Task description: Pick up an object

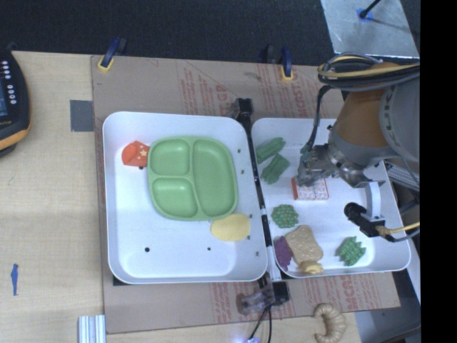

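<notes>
Overhead, a pale wooden bench carries a brown cardboard sheet clamped at its top edge; dark floor fills the upper frame. Two shallow white bins sit side by side on the sheet. Left white bin, centre-left of frame, holds a green three-compartment plate, a red block with a yellow star touching the plate's left edge, and a flat yellow piece just below the plate's lower right corner.

Right white bin, centre-right, holds two green pod-shaped toys near its upper left, long axes slanting from lower left to upper right. Below them: a round green bumpy toy, a tan bread-slice toy over a purple piece, and a small green leafy toy at lower right.

Grey arm with an orange band enters from the right. Its gripper points down at a small red-and-white card, flat mid-bin, long axis roughly left-right. Finger state cannot be told; tips sit at the card's top edge.
</notes>
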